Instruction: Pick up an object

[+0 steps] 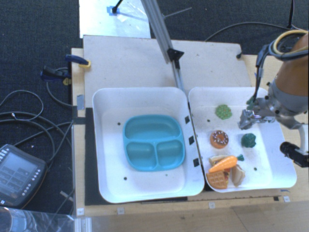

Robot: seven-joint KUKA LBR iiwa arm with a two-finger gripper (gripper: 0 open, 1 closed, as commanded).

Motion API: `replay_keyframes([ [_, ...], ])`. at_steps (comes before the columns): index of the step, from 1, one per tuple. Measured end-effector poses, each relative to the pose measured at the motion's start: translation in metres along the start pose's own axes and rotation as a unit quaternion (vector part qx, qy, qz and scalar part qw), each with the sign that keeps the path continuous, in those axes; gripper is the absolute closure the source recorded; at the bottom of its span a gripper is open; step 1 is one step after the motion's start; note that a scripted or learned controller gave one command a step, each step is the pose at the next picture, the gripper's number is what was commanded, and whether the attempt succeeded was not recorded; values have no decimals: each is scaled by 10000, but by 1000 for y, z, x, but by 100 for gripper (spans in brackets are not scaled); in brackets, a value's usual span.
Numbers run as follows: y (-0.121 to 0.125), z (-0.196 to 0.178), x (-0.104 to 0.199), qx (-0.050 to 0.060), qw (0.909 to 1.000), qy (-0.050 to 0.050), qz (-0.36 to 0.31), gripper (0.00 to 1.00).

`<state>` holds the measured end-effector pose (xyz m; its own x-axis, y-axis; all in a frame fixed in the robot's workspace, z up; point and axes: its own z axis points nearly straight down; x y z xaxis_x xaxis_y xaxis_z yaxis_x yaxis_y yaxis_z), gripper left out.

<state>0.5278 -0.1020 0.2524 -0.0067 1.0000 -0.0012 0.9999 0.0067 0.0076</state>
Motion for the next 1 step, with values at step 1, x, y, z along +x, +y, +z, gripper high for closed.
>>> replay_keyframes([
  [1,8,9,44,32,10000,14,-14,100],
])
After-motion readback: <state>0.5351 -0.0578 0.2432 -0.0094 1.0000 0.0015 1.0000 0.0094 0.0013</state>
